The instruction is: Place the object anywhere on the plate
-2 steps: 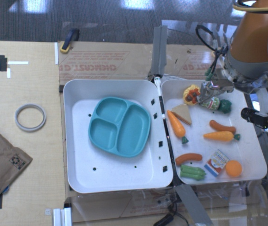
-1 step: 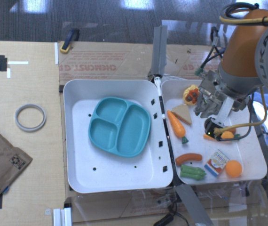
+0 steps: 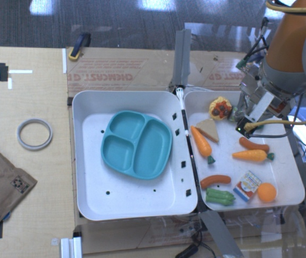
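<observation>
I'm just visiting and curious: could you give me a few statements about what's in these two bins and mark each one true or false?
1. The blue plate lies in the left bin. True.
2. A carrot already rests on the plate. False: both carrots, one near the divider and another further right, lie in the right bin.
3. The plate has three compartments. True.
4. The orange ball sits in the left bin. False: it is in the right bin's near right corner.
5. A roll of tape lies on the bench left of the bins. True.
</observation>
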`<action>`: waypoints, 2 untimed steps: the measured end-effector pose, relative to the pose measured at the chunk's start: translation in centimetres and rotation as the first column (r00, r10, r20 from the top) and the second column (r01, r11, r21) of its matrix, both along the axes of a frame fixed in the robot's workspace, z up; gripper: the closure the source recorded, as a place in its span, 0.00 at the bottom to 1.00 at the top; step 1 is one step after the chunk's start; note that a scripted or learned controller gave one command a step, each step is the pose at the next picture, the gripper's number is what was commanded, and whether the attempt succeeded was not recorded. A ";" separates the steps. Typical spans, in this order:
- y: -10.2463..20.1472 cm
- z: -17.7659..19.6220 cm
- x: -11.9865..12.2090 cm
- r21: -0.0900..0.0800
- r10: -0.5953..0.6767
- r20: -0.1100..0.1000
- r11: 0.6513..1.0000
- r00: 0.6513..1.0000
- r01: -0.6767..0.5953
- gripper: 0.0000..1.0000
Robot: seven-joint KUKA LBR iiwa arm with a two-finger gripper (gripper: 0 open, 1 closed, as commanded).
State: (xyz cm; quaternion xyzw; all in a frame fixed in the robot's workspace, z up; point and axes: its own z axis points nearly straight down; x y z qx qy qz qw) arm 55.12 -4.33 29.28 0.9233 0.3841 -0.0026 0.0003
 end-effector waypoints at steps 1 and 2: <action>6.1 -10.3 -4.2 0.004 0.391 -0.001 0.920 0.920 -0.391 1.00; 5.9 -9.5 -4.1 0.004 0.388 -0.003 0.922 0.922 -0.388 1.00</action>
